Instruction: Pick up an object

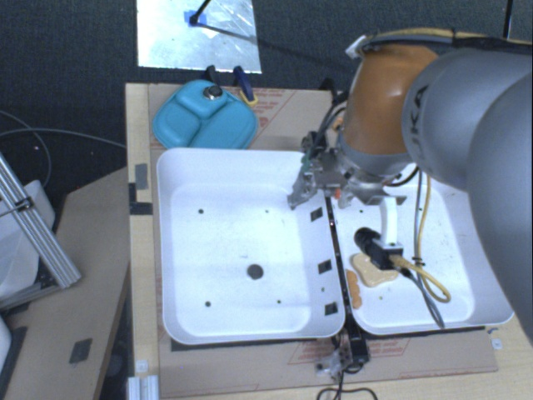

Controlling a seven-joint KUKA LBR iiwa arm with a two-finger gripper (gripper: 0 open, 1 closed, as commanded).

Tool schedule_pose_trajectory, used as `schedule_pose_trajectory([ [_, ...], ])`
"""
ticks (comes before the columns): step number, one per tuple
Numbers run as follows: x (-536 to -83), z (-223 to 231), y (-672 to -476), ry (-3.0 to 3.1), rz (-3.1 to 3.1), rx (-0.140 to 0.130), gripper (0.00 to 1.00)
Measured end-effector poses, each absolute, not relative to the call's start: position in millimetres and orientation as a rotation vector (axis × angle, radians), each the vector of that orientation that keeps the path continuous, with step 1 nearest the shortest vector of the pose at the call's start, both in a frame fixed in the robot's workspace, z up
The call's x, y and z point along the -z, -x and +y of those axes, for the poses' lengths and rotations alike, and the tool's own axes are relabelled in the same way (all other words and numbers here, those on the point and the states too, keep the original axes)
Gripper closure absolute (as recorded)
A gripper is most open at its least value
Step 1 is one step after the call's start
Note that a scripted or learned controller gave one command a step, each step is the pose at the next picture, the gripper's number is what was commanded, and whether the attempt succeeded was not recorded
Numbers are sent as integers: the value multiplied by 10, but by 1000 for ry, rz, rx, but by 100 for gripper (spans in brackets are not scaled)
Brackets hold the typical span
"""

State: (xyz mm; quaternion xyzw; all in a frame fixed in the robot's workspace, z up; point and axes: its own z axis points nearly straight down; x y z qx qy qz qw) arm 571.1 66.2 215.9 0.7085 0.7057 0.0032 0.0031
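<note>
Looking at this one, I'd say the pick hasn't really got going yet. The gripper (310, 183) hangs over the far end of the strip where the left bin (179, 223) and the right bin (466, 298) meet, and the big grey arm (475, 115) blocks a lot of the view. Honestly can't tell whether the gripper is spread or pressed together, since the wrist hardware hides it from this angle. I see nothing pinched in it.

The obvious candidates are in the right bin: a flat tan piece (376, 273) near the dividing edge, toward the near end, and a small orange piece (353, 290) just beside it, right against the bin wall. Both lie on the bin floor, well apart from the gripper. The left bin has a dark round spot (255, 271) in the middle, but I can't say if that's an object or just a mark. A blue dish (204, 119) sits outside the bins at the back.

So my read is nothing done so far. What's left is lining up over a target, going down, closing and lifting.
</note>
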Motion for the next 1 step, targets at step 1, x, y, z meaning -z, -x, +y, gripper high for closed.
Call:
schedule_pose_trajectory([
  [1,-1827,547,-5093,-2225,2223,6,0],
])
